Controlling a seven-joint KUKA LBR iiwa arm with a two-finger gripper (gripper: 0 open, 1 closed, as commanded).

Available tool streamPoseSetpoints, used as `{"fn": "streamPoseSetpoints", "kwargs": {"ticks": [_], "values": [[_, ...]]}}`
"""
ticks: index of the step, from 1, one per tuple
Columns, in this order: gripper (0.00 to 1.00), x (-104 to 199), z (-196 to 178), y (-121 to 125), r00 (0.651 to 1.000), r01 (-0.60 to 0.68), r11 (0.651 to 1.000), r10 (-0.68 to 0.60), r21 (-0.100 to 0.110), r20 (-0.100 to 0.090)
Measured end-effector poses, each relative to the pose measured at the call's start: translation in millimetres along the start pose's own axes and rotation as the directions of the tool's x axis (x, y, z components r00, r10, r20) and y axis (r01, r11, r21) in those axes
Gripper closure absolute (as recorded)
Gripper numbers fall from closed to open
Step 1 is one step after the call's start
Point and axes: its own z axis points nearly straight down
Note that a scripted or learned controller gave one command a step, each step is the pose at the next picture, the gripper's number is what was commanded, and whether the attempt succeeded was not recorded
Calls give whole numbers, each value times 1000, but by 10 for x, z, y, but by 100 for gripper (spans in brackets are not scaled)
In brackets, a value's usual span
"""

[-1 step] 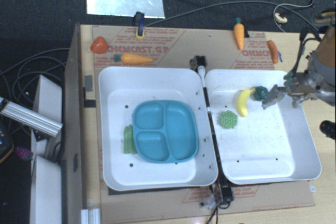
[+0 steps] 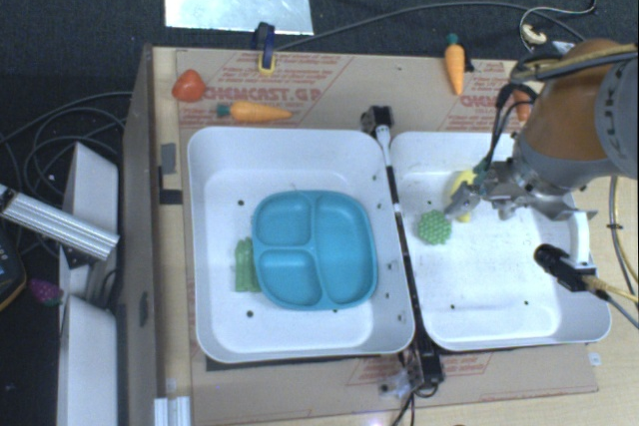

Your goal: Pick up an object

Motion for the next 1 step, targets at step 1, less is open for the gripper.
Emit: {"fn": "streamPoseSetpoints", "kwargs": {"ticks": [1], "values": [[0,12,783,532,1000,0,1000,0,-3,1]]}}
